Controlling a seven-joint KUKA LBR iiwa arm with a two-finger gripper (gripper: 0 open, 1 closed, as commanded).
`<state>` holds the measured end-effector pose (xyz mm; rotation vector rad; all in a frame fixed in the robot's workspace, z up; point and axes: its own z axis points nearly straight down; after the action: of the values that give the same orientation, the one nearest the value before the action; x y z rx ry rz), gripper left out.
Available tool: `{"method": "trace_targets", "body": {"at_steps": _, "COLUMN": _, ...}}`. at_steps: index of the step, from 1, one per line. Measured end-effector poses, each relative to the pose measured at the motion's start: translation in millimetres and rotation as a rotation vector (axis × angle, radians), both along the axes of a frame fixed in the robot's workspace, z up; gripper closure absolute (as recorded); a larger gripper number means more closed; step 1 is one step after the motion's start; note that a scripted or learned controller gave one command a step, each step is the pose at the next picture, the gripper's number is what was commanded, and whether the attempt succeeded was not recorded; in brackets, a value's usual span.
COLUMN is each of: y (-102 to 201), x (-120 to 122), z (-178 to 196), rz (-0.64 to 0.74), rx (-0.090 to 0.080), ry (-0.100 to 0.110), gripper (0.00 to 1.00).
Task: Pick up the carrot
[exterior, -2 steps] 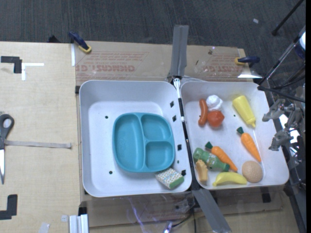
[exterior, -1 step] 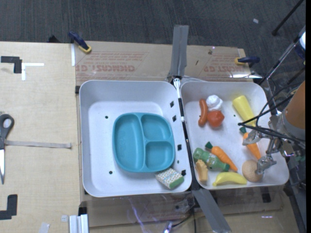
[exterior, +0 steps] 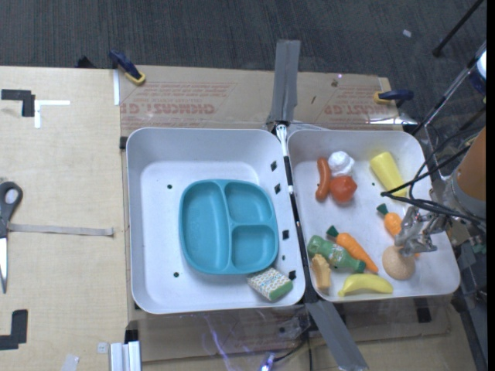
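The carrot [exterior: 356,250], orange with a green stem end, lies slanted in the lower middle of the right bin [exterior: 441,284]. My gripper [exterior: 412,240] hangs over the right side of that bin, a short way right of the carrot and apart from it. It sits just above a tan egg-shaped ball [exterior: 397,266] and beside a small orange piece [exterior: 393,222]. Nothing can be seen held in it.
Around the carrot lie a green vegetable [exterior: 334,253], a banana [exterior: 366,285] and a tan piece [exterior: 320,273]. Further back are a red tomato [exterior: 343,188], an orange sausage [exterior: 322,178], a white item [exterior: 340,161] and a yellow bottle [exterior: 385,170]. The left bin [exterior: 147,161] holds a teal divided plate [exterior: 229,226] and a sponge [exterior: 271,284].
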<state>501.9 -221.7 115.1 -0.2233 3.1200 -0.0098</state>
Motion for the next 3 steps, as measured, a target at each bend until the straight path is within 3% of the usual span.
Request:
{"method": "trace_targets", "body": {"at_steps": 1, "y": 0.2, "x": 0.0, "z": 0.0, "rz": 0.000, "rx": 0.000, "ry": 0.000, "gripper": 0.00}}
{"method": "trace_targets", "body": {"at_steps": 2, "y": 0.5, "x": -8.7, "z": -22.0, "rz": -0.045, "rx": 0.005, "ry": 0.009, "gripper": 0.00}}
{"method": "trace_targets", "body": {"at_steps": 3, "y": 0.8, "x": -2.2, "z": -5.8, "rz": -0.040, "rx": 0.000, "ry": -0.008, "gripper": 1.00}}
